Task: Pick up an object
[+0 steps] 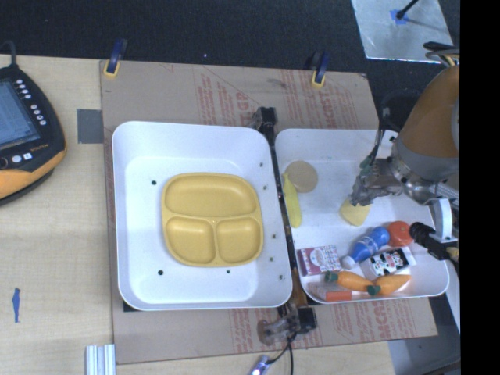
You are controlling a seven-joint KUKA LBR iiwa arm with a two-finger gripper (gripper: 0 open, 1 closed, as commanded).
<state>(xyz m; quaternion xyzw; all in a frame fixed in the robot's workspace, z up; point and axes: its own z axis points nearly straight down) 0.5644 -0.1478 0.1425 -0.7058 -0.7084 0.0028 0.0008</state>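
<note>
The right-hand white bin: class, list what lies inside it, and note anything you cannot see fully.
Inside the right bin: a tan disc, a yellow strip, a yellow lump beneath the hand, a blue bottle, a carrot and small packets. The hand covers the lump's top.

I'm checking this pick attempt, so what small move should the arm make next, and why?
Probably a short, straight descent. The gripper sits directly over the small yellow object in the right bin, touching or nearly so, with nothing visibly between its fingers yet.
</note>
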